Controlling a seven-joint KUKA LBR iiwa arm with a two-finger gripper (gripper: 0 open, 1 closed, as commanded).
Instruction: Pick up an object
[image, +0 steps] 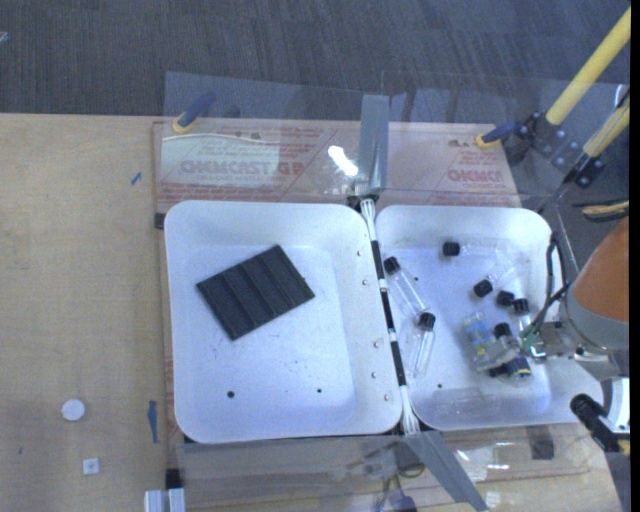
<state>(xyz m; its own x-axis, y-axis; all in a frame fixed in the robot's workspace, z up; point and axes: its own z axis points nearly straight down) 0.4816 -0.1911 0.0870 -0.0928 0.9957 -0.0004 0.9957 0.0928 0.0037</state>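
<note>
— Camera view: any writing?
— Red print on the board (225, 165), unreadable.
— Bins?
— Left bin (190, 395) holds a black mat (255, 291); right bin (455, 405) holds vials (408, 295), where the gripper (515, 355) sits, grip unclear.

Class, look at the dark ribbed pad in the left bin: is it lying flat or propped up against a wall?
Flat. The dark ribbed pad lies on the left bin floor, turned askew, away from every wall.
</note>
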